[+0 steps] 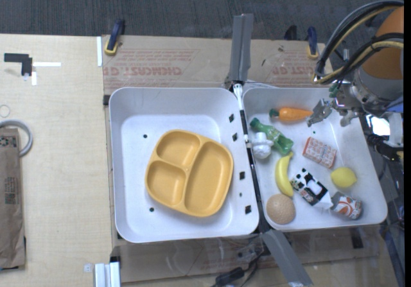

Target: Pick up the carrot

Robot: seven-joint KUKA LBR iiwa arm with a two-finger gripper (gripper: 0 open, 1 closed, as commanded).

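Observation:
The orange carrot with a green stem end lies on its side near the far edge of the right bin. My gripper hangs just to the right of the carrot, over the bin's far right corner. Its two fingers stand apart, open, with nothing between them. The carrot's tip ends a short way left of the nearer finger, and I cannot tell whether they touch.
The right bin also holds a green toy, a banana, a pink wafer, a lemon, a black-and-white toy, a can and a brown ball. A yellow divided plate lies in the left bin.

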